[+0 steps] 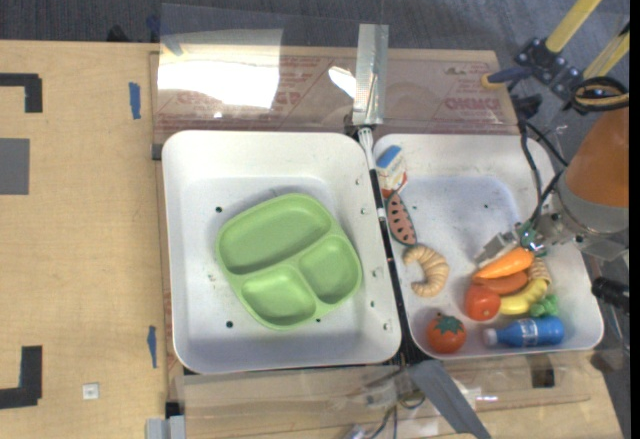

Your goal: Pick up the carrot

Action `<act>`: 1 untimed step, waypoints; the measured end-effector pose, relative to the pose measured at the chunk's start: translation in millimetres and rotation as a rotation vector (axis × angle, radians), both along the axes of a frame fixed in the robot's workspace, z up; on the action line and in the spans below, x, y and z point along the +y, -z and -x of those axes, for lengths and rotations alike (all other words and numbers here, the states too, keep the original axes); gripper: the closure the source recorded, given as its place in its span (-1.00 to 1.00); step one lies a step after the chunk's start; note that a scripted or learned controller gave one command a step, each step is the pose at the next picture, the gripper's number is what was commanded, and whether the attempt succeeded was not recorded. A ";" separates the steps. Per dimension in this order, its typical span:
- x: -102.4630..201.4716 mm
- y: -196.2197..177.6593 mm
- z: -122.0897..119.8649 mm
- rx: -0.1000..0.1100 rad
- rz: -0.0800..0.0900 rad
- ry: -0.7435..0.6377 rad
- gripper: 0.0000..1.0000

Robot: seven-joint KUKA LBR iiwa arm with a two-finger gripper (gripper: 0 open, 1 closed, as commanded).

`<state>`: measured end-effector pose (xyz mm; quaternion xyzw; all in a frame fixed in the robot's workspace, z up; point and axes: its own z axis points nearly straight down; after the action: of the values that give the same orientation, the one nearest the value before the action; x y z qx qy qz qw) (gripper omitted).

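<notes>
The orange carrot [503, 265] lies tilted in the right bin [455, 192], resting on a pile of other toy foods near the bin's right side. Its leafy end points up and to the right. My gripper [516, 241] comes in from the right and sits right at that upper end of the carrot, touching or just above it. The grey wrist with the orange band [603, 165] hides the bin's right rim.
Around the carrot lie a red-orange ball [481, 303], a yellow banana [527, 302], a blue bottle [526, 332], a tomato [446, 331], a croissant [430, 267] and a watermelon slice [400, 218]. The left bin [190, 177] holds a green divided plate [288, 259].
</notes>
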<state>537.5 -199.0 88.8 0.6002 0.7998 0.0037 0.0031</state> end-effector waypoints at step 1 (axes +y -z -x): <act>-1.5 -12.9 -2.7 -0.009 0.005 0.002 1.00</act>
<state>540.2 -200.6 101.7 0.6008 0.7993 0.0045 0.0082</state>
